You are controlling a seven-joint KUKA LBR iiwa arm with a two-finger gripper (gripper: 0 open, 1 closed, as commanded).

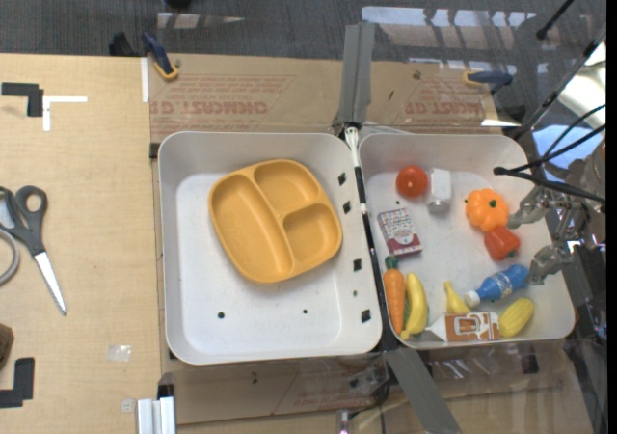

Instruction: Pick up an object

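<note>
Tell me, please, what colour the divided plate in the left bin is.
Yellow-orange divided plate, seen in the camera view.
</note>
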